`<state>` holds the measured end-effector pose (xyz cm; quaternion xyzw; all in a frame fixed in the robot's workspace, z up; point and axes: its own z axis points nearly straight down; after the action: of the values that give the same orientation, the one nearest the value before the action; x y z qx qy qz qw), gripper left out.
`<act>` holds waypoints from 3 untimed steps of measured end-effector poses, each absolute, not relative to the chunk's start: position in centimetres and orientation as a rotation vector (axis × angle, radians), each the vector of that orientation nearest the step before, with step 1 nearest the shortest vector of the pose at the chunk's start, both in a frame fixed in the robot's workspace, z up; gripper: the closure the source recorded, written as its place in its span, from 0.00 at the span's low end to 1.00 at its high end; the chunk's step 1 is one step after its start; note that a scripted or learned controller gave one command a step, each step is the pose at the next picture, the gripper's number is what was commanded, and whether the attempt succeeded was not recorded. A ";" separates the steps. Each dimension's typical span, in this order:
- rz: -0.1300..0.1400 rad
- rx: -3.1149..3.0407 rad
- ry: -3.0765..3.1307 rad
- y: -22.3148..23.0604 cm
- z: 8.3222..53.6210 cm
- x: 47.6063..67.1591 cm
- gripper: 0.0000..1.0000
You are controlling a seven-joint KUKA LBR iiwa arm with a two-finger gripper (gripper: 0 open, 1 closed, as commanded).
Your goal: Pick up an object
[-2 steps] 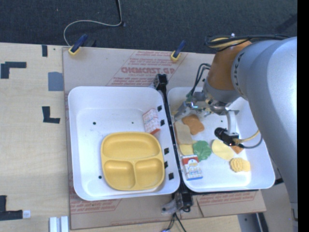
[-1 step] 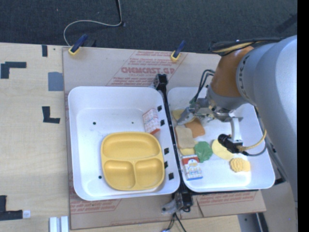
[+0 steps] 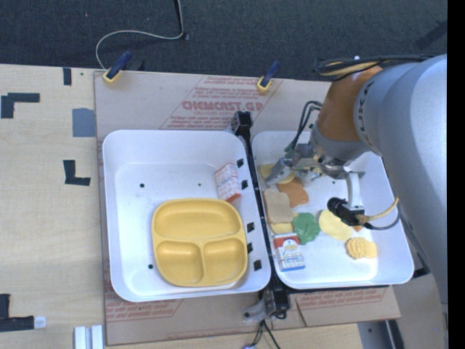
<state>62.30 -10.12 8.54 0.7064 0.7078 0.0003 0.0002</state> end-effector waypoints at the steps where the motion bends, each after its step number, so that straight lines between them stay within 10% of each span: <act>1: 0.003 2.218 2.223 -10.4 8.6 62.0 0.00; 3: 0.002 2.220 2.223 -10.6 8.6 61.7 0.00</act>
<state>61.73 -10.59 8.56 0.7065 0.7077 0.0006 0.0000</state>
